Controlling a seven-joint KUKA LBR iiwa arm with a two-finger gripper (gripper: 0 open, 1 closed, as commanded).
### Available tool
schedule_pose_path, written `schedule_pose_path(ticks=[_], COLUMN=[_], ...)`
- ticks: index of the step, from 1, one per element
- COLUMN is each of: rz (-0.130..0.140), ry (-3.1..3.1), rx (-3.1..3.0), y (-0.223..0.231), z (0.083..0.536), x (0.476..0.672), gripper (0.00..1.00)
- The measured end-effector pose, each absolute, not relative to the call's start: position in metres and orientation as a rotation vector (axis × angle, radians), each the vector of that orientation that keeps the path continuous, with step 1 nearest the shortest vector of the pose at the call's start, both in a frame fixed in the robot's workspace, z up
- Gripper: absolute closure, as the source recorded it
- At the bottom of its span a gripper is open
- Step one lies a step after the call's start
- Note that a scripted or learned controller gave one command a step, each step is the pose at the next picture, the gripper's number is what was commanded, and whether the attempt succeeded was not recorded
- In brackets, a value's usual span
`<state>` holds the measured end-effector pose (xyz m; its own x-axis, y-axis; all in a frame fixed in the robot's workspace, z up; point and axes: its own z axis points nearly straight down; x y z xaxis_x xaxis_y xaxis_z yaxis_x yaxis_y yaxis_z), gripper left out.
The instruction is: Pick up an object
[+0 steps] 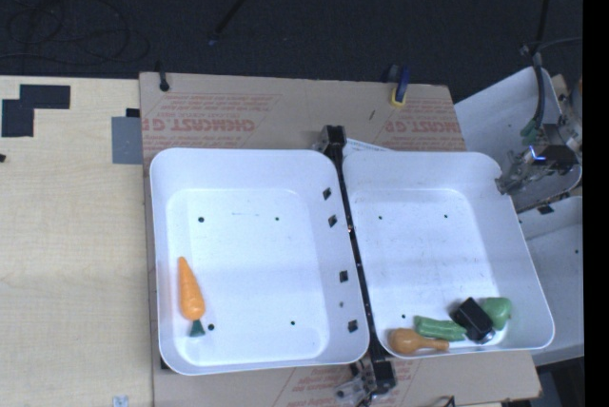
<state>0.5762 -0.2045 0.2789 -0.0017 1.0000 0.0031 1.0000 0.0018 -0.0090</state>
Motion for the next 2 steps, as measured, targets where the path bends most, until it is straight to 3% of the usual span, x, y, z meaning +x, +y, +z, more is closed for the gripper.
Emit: schedule_pose_path(ticks=[1,2], rz=[0.001,0.004], ry=[-2.22,-2.223], rx=[-2.223,-2.213], y=[-0.214,-0.211], z=[0.321,0.242], x=[0.545,0.607], gripper=[1.0,1.0])
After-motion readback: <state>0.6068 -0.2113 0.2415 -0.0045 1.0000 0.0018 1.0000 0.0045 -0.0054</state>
